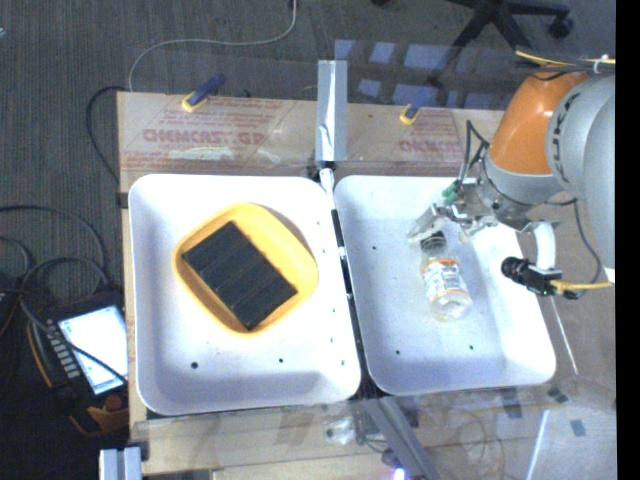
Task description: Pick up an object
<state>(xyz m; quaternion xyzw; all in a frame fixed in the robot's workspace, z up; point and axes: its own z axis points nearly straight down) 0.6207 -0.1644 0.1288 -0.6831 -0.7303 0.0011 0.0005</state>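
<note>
A small clear bottle (445,284) with an orange-and-white label lies on its side in the right bin (400,338). My gripper (432,230) hangs just above and behind the bottle's dark cap end, close to it but apart from the body. Nothing shows between the fingers. In the left bin (160,368) rests a yellow dish holding a black ribbed slab (240,274).
The grey arm with its orange band (535,128) comes in over the right bin's far right corner. A black-and-yellow cable plug (530,274) hangs over the right bin's right side. Clamps and tape sit on the board behind the bins.
</note>
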